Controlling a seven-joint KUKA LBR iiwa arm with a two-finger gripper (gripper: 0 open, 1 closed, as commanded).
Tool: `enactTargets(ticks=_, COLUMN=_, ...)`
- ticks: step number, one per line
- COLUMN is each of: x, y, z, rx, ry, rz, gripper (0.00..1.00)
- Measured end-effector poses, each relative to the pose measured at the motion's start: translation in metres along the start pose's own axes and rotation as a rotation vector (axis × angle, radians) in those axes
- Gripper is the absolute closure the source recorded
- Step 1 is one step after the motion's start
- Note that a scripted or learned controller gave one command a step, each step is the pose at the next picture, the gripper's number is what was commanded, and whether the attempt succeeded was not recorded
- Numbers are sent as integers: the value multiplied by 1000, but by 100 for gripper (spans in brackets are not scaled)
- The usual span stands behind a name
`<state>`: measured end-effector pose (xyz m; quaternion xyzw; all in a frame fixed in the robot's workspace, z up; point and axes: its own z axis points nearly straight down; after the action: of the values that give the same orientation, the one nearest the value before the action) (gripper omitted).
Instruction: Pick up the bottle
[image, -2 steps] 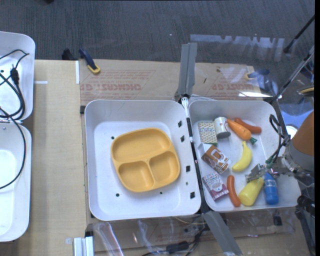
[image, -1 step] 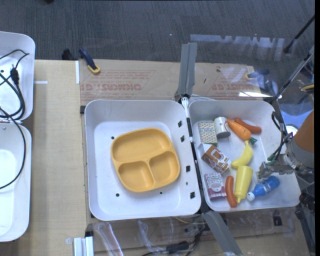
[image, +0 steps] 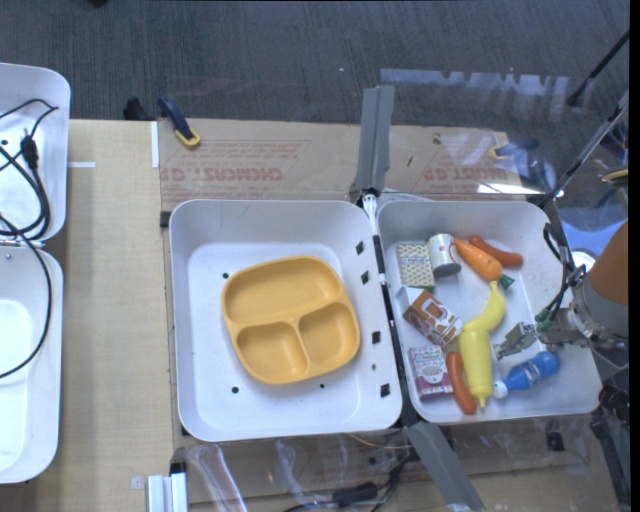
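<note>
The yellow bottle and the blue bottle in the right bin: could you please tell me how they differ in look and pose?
The yellow bottle is larger and longer than the blue bottle. The yellow bottle lies pointing roughly up and down the view, while the blue bottle lies slantwise, its white cap toward the yellow one. The yellow bottle sits against an orange toy; the blue bottle is nearer the tool. Both lie on their sides in the right bin.
</note>
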<state>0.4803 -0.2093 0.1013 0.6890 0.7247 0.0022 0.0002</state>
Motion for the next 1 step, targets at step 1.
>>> enactTargets(ticks=1, x=0, y=1, z=-9, rx=0, ry=0, rz=2, gripper=100)
